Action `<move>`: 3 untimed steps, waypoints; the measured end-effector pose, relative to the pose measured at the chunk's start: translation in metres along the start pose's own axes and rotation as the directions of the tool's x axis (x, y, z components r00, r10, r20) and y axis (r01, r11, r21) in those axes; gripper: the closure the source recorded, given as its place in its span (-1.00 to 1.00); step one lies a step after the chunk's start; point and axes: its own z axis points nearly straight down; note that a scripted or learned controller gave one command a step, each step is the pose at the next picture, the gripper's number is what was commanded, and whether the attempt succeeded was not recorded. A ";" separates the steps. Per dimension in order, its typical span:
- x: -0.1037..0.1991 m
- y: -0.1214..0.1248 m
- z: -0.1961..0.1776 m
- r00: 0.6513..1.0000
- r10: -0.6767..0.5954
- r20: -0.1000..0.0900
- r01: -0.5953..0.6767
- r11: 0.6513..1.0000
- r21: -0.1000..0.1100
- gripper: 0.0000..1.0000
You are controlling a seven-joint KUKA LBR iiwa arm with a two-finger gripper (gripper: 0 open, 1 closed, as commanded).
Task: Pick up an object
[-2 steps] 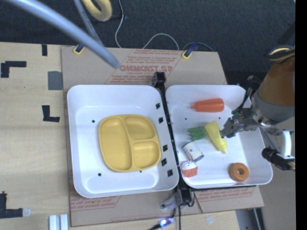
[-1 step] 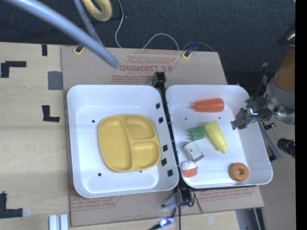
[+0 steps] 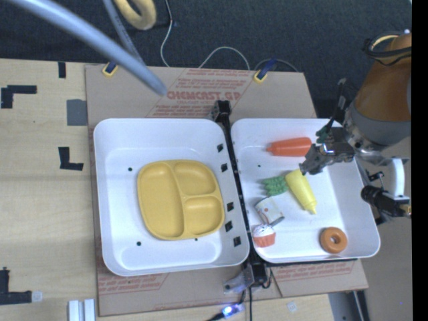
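Camera view: left bin (image 3: 114, 139) holds yellow plate (image 3: 179, 198); right bin (image 3: 354, 246) carrot (image 3: 290, 146), donut (image 3: 333, 240).

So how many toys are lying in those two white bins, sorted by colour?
Yellow: 2, the plate and the corn
Orange: 2, the carrot and the donut
Green: 1, a leafy piece
White: 1, a small can
Orange and white: 1, a cupcake
Total: 7
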 end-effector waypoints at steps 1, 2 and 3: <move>0.059 0.001 0.011 1.000 0.000 0.000 0.000 1.000 0.002 1.00; 0.112 0.017 0.009 1.000 0.001 0.000 -0.001 1.000 0.001 1.00; 0.164 0.018 0.027 1.000 0.000 0.001 0.000 1.000 0.004 1.00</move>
